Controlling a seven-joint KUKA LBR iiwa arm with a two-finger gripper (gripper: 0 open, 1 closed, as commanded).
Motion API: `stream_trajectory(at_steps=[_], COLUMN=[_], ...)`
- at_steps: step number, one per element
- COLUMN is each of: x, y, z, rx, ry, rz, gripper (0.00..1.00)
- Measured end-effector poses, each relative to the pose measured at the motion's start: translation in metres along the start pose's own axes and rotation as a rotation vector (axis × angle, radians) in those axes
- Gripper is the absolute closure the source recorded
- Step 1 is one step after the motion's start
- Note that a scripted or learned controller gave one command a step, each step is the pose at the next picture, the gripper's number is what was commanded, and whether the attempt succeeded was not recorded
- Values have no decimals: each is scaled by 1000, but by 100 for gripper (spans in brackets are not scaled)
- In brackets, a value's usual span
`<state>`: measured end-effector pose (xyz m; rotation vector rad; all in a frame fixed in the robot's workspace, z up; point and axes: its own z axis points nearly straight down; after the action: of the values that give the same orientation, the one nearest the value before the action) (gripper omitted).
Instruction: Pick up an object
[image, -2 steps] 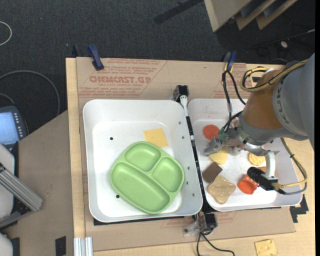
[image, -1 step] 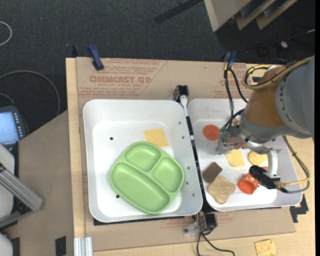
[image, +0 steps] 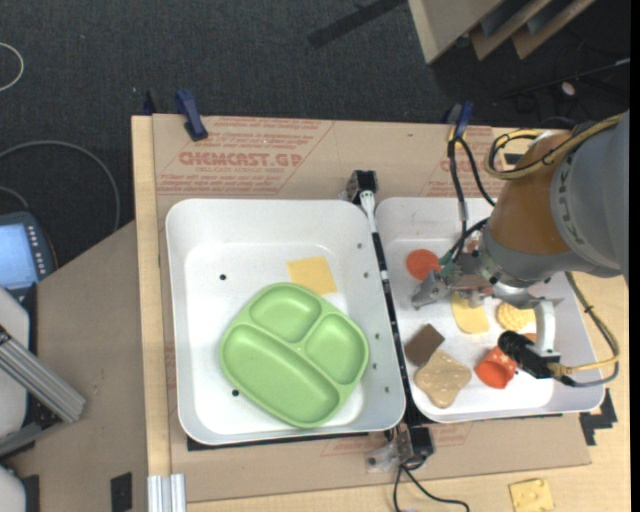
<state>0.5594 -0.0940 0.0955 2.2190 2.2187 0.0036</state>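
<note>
Beside the hand (image: 437, 290), red round piece (image: 422, 263), brown block (image: 424, 344) below

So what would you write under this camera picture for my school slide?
Robot arm's gripper reaches into the right bin of toy food; a green tray sits left.

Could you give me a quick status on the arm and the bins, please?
Pincer low in the right bin, nothing seen in it. Red round piece just above it, brown block below. Green tray in left bin.
</note>
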Motion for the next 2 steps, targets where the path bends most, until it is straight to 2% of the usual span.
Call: stream_trajectory(at_steps=[1, 2], x=[-26, 0], y=[44, -25], z=[12, 10], rx=[3, 8], ry=[2, 3], rz=[-1, 1], gripper=[0, 0])
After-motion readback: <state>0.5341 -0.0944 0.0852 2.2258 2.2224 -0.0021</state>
